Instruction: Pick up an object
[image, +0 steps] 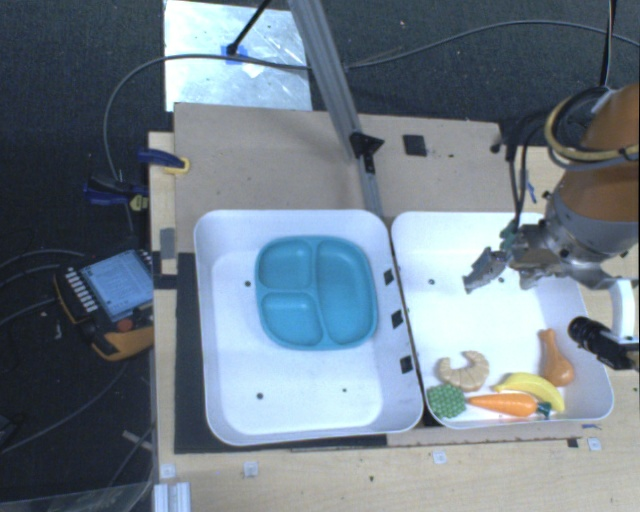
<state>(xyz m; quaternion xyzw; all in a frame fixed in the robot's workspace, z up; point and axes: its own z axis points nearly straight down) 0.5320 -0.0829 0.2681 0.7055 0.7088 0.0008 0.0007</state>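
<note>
My gripper (484, 272) hangs over the middle of the right bin (440, 240), open, with nothing between its fingers. The toy foods lie along that bin's near edge, well below the gripper. A tan croissant (462, 369) sits beside a green broccoli (446, 401). An orange carrot (503, 404) lies in front of a yellow banana (530, 387). A brown gourd-shaped piece (555, 359) lies at the right, close to the arm's black fitting.
The left bin (225, 330) holds a blue divided plate (316, 292). A grey pole (335, 80) slants down to the ridge between the bins. Clamps and a handheld device (108, 295) lie off the bench at left.
</note>
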